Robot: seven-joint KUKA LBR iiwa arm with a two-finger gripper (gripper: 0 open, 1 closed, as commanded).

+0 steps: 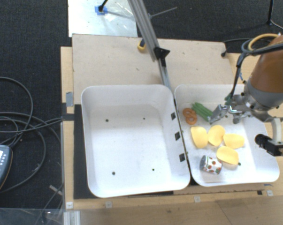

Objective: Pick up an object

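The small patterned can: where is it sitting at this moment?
In the camera view, the small patterned can lies in the right bin near its front edge, just left of the nearest yellow chip and below the other yellow pieces.

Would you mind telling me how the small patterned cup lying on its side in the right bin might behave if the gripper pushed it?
The small patterned cup lies on its side, so its round wall would probably let it roll. It looks small and hollow, so likely light. It touches a yellow chip-shaped piece, which may shift with it.
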